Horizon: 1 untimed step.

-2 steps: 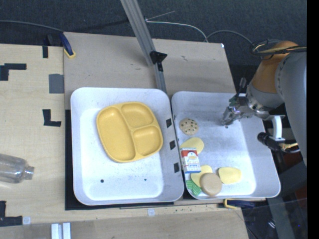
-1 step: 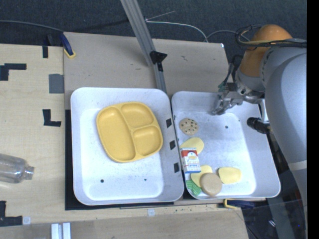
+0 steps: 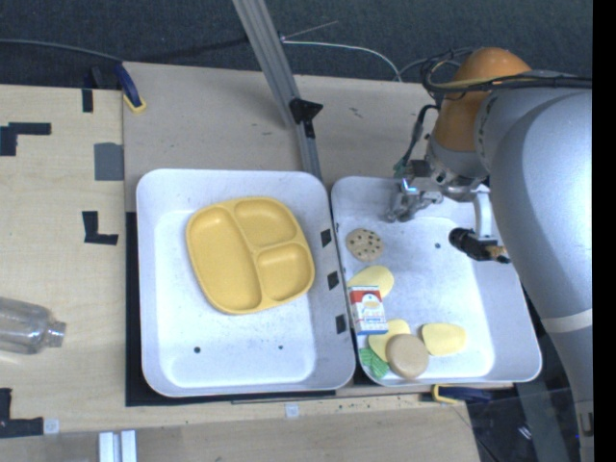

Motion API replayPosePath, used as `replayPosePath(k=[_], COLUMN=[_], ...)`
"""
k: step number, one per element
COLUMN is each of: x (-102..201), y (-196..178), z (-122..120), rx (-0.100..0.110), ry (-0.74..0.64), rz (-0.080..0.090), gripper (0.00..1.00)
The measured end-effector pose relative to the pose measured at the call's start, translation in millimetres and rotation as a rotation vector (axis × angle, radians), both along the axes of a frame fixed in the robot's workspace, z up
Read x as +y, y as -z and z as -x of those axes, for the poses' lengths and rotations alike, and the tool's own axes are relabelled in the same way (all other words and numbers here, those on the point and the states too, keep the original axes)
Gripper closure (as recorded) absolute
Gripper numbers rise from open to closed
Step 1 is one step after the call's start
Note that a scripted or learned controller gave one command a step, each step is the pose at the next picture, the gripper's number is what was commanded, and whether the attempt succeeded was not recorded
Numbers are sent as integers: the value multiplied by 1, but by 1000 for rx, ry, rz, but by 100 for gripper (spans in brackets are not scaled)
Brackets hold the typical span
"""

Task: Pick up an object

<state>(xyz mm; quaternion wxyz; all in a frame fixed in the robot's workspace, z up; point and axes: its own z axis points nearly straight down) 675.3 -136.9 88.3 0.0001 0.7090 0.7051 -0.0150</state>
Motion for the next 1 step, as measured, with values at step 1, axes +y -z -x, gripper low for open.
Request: replayPosePath(k=[1], x=[47], y=[-25], z=[-5], rx=[-16], ry=[-8], rz=[-19], gripper=[100])
